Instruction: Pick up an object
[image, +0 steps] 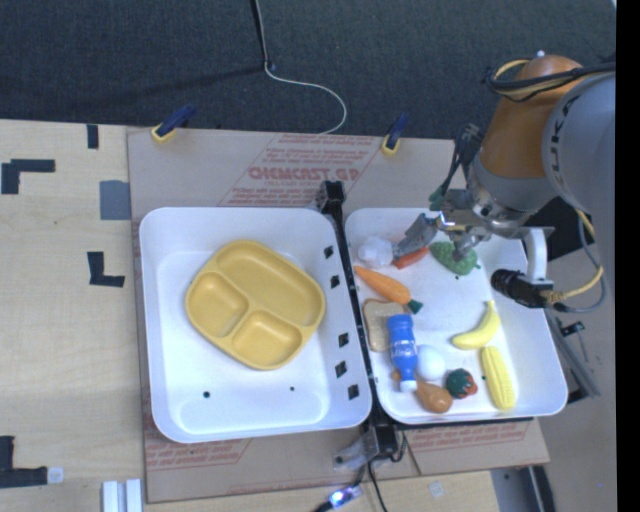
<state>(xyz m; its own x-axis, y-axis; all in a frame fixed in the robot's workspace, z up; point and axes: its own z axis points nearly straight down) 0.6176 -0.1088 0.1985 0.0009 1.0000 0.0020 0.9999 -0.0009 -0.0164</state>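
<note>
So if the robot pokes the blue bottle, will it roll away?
Probably a little. The blue bottle lies on its side and looks round, so a sideways push could roll it. It likely won't go far, since the bread slice and white ball sit right beside it. It looks stiff, probably light plastic.

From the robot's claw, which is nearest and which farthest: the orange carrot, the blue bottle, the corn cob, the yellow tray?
Gripper, over the right bin's far end:
1. Orange plastic carrot, just left of it and nearer the camera.
2. Blue bottle, mid right bin.
3. Yellow corn cob, right bin's near right corner.
4. Yellow divided tray, in the left bin.
</note>
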